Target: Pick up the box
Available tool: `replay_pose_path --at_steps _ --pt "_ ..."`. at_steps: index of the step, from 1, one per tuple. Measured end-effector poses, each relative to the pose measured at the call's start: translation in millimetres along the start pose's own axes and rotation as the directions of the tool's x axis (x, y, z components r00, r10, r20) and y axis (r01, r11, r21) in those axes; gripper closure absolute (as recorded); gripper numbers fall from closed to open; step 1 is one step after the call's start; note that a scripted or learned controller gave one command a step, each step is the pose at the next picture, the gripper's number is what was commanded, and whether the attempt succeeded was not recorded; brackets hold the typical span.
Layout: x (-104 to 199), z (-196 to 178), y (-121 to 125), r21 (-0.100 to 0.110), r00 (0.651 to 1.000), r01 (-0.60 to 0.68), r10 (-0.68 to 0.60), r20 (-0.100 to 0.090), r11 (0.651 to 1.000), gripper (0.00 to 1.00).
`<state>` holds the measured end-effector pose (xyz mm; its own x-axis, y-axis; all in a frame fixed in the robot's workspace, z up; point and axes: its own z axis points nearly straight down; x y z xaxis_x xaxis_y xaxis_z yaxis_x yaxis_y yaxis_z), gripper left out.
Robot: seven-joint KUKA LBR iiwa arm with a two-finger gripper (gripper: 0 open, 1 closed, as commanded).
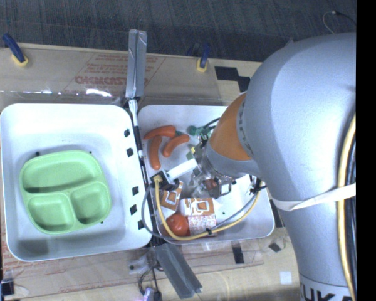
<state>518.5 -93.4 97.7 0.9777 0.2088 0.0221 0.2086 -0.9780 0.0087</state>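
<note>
Arm: the big grey arm came in from the right and covered much of the right bin, its orange band sitting just above the wrist.
Gripper: it was low inside the right bin, over the middle of the clutter and just above the box in the view.
Fingers: I could not tell whether they were apart or together; the wrist and cables hid them.
Box: a small orange and white carton lay flat near the front wall of the right bin, beside the red round item and not seen between the fingers.
Second carton: a smaller orange and white pack lay tilted just left of the box, near the bin's left wall.
Red round item: it lay at the front left corner of the right bin, touching the box's left edge.
Sausages: three orange-red ones lay together in the back left part of the right bin.
Right bin: white and shallow, on the counter beside the left bin.
Left bin: white, it held a green divided tray with three compartments.
Counter: brown board behind both bins, with blue clamps at its back edge.
</note>
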Motion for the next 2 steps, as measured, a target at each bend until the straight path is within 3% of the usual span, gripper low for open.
replay_pose_path --at_steps 1,2 --pt "-20 -11 -4 -0.014 0.999 0.011 -0.011 -0.039 1.0 1.0" --pt "-12 -41 -3 0.012 1.0 -0.002 0.002 0.025 1.0 1.0"
